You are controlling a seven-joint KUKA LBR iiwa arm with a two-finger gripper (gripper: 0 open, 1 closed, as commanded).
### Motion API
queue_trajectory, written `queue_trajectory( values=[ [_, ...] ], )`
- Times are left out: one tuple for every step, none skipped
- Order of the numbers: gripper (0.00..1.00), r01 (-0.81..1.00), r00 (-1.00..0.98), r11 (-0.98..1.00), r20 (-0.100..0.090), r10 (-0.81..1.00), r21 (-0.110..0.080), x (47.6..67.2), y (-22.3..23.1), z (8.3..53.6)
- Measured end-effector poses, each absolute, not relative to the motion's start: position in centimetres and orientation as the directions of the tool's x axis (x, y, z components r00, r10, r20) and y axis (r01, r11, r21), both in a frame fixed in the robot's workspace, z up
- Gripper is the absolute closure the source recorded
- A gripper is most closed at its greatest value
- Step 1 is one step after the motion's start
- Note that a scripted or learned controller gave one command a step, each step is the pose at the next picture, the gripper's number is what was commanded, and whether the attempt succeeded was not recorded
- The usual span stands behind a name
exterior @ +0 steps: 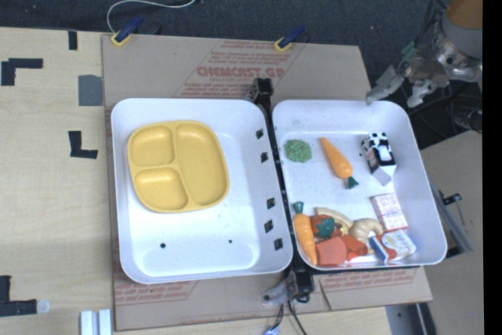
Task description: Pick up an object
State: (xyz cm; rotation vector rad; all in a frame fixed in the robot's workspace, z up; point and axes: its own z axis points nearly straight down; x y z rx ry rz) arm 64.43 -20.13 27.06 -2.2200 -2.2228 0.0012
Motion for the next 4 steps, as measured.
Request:
queue_trajectory(
  values=[
    [0.0,1.0,-0.002,0.002,0.001,1.0,-0.004,64.3,-14.8,16.5],
    [0.0,1.0,-0.001,0.001,-0.001,1.0,0.002,63.2,-16.0,8.7],
    [1.0,1.0,-0.002,0.003,-0.005,1.0,0.005,63.2,-16.0,9.7],
    [1.0,1.0,-0.002,0.002,0.0,1.0,0.001,64.2,-11.5,17.5]
  ],
)
